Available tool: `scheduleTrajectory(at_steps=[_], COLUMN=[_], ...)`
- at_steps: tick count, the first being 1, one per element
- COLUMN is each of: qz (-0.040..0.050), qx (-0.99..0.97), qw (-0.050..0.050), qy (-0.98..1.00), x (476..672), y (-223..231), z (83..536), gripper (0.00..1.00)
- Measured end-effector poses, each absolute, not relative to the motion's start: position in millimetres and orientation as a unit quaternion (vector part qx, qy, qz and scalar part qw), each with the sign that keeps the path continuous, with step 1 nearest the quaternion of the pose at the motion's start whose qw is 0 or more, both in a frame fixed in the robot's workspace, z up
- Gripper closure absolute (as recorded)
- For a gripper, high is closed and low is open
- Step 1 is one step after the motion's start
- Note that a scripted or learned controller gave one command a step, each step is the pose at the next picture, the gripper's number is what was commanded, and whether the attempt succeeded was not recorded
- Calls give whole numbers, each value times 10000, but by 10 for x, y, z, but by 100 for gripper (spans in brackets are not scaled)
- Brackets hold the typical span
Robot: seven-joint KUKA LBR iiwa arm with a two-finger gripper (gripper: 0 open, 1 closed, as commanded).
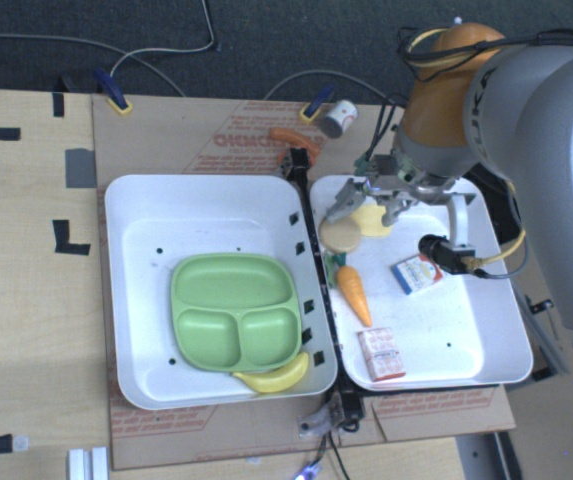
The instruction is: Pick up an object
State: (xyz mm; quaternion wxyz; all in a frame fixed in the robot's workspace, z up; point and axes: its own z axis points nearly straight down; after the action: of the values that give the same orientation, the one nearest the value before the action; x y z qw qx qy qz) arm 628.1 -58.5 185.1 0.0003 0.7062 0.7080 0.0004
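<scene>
Arm's bent down into the right bin (486,353), gripper (366,206) spread apart right over the pale yellow thing (372,218).

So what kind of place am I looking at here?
Probably a robotics lab bench for grasping trials: a robot arm over two white bins of toy food like a carrot, with loose cables.

A robotics lab: two shallow white plastic bins (126,208) on taped brown cardboard (236,138) left of the gripper (371,203), with loose grey cables (206,28) behind.
</scene>
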Motion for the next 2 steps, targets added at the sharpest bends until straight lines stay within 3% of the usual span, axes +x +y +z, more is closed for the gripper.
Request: scheduleTrajectory(at_steps=[1, 2], qz=[-8, -11], qx=[7069, 7072], qw=[-5, -15], qy=[7073, 7070], x=[5831, 5516], y=[-610, -943], z=[1840, 1023], gripper=[0, 0])
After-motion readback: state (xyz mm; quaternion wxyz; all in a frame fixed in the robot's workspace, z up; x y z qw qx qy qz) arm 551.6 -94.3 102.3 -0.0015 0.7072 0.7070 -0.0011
